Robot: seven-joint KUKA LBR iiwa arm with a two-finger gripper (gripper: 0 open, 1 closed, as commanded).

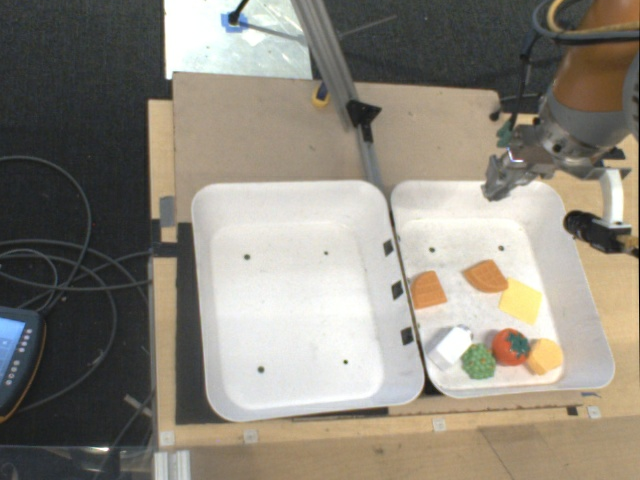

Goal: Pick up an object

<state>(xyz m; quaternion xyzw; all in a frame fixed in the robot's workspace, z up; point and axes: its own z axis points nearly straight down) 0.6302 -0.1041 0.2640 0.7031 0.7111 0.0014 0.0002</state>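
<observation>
Right bin [575, 268]: 7 toy foods, incl. tomato [511, 346] & broccoli [478, 361], clustered at near end, so reachable from above. Gripper [497, 190] over far rim, nothing held; open/closed: can't tell.

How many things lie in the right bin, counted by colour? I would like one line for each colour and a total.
Orange: 3, a slice, a wedge, a block
Yellow: 1, a square
White: 1, a block
Green: 1, a broccoli
Red: 1, a tomato
Total: 7

Robot lab: bench [300, 128], cables [60, 258], pendant [15, 353]
</observation>
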